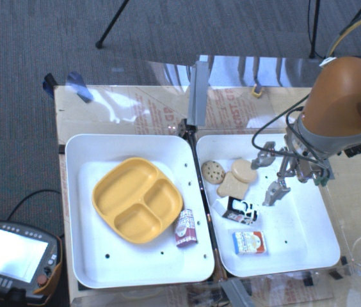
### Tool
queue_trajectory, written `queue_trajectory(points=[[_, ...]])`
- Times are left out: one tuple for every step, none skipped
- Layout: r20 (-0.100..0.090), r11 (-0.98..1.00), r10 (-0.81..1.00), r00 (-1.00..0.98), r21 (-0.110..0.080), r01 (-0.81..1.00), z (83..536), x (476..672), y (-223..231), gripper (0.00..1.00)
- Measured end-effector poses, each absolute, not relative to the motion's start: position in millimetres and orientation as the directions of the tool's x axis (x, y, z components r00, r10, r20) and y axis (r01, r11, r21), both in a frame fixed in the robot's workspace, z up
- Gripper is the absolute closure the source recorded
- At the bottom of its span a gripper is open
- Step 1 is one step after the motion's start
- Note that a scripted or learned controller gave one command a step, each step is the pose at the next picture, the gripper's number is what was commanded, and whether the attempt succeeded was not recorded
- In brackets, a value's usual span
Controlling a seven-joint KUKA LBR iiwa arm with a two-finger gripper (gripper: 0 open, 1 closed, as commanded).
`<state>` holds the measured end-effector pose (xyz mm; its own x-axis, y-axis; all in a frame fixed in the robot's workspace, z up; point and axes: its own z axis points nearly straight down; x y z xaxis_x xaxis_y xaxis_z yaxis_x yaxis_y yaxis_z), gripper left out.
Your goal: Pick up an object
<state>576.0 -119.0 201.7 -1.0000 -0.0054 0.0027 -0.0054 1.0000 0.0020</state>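
My gripper (269, 174) hangs over the right bin (308, 235), below the orange band of the arm. Its two fingers (275, 193) are spread open with nothing between them. Just left of it lie two tan bread-like pieces (238, 178) and a round chocolate-chip cookie (213, 171). A small black and white box (240, 211) lies below and left of the lower finger. A small red, white and blue box (249, 242) rests nearer the bin's front.
The left bin (84, 248) holds a yellow divided plate (137, 199) and a small dark red packet (186, 228) by its right wall. A teach pendant (15, 258) sits on the floor at the lower left.
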Motion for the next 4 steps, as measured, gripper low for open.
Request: queue_trajectory(points=[[-0.015,0.998,-0.060,-0.998,-0.004,-0.060,110.8,585.1,-101.5,0.00],[-0.021,0.998,-0.065,-0.998,-0.002,-0.065,121.9,587.8,-98.4,1.00],[-0.008,0.884,-0.467,-0.884,-0.001,-0.467,90.1,618.0,-83.6,1.00],[-0.008,0.856,-0.518,-0.856,-0.001,-0.518,190.6,539.3,-17.7,1.00]])
